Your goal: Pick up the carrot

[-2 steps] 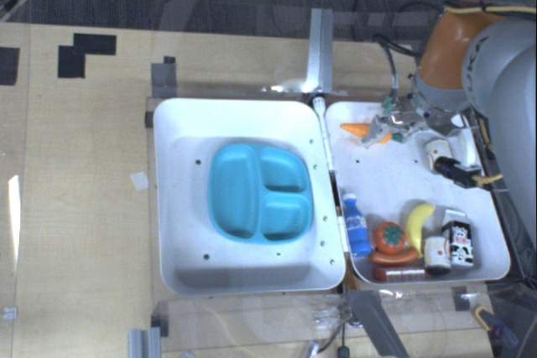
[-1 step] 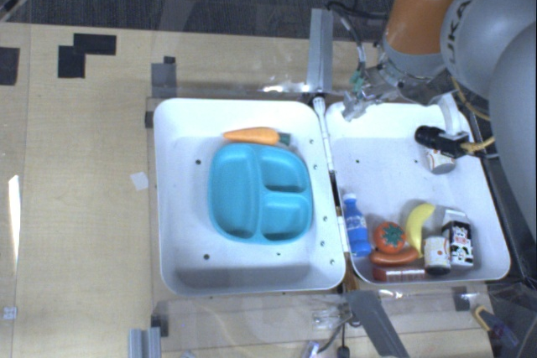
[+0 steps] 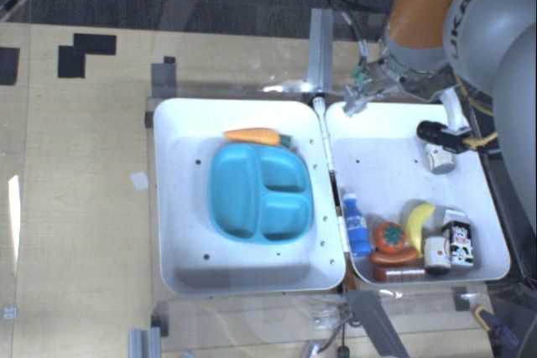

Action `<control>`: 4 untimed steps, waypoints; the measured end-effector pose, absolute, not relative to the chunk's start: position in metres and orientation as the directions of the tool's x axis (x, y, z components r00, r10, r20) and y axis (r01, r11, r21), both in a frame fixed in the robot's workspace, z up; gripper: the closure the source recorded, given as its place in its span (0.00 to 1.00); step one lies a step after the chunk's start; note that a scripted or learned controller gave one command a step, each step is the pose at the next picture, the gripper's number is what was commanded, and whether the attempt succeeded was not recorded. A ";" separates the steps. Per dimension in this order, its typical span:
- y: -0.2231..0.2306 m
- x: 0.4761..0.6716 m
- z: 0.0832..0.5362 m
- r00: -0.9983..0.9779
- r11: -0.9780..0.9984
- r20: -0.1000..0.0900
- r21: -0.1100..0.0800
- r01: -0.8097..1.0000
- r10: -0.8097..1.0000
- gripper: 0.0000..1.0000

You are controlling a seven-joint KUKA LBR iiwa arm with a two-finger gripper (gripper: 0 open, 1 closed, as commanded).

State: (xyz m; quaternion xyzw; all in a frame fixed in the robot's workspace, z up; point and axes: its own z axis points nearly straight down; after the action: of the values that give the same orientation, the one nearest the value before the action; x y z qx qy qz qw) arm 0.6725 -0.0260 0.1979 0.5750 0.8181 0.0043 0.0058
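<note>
The orange carrot (image 3: pixel 252 136) lies on its side in the left bin (image 3: pixel 180 180), along the far edge of a blue divided plate (image 3: pixel 260 193) and touching its rim. My gripper (image 3: pixel 354 99) hangs over the far left corner of the right bin (image 3: pixel 377 138), just right of the divider between the bins. It is roughly a hand's width to the right of the carrot and slightly further back. Nothing shows in its grasp.
At the near end of the right bin are a blue bottle (image 3: pixel 354 224), a red tomato (image 3: pixel 388 236), a banana (image 3: pixel 418 218), a red sausage (image 3: pixel 396 258) and a cow-patterned carton (image 3: pixel 457 241). A raised rim (image 3: pixel 323 147) separates the bins.
</note>
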 end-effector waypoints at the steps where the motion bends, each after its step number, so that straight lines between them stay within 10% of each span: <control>1: -0.025 0.674 0.209 -0.342 0.342 -0.007 0.020 0.940 0.940 1.00; 4: -0.030 0.655 0.310 -0.384 0.384 -0.007 0.014 0.923 0.924 1.00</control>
State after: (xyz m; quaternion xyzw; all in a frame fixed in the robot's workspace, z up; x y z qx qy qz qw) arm 0.6549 -0.0303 0.3096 0.5552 0.8317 0.0040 0.0070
